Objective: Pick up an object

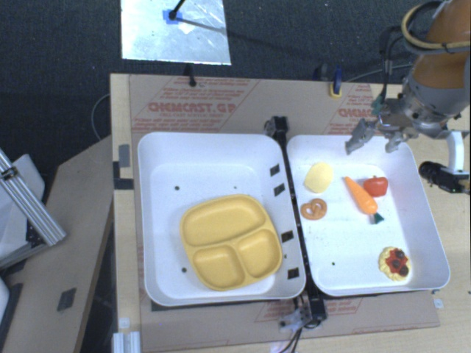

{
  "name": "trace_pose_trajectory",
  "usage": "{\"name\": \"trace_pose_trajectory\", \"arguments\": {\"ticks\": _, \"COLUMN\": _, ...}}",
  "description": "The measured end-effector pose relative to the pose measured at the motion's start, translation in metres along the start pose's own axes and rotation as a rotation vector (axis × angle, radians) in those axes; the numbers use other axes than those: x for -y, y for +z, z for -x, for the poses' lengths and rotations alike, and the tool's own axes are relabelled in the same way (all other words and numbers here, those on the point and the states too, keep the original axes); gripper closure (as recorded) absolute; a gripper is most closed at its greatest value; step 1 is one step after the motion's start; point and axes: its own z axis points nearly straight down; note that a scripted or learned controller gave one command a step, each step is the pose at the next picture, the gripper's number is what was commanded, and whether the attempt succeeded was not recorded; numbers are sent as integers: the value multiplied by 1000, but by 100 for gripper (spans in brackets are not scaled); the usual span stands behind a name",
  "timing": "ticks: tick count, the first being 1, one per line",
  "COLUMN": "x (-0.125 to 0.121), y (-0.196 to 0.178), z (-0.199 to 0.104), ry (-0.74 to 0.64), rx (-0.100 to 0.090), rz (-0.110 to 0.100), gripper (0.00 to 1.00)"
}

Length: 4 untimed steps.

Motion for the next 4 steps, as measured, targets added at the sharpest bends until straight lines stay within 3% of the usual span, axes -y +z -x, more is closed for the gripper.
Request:
{"name": "trace_pose_trajectory", "arguments": {"ticks": 1, "x": -2, "y": -7, "z": 0, "ry": -2, "rx": 1, "rz": 12, "gripper": 0}}
{"name": "trace_pose_trajectory", "arguments": {"ticks": 4, "x": 5, "y": 164, "z": 0, "ry": 0, "rx": 1, "rz": 10, "gripper": 0}}
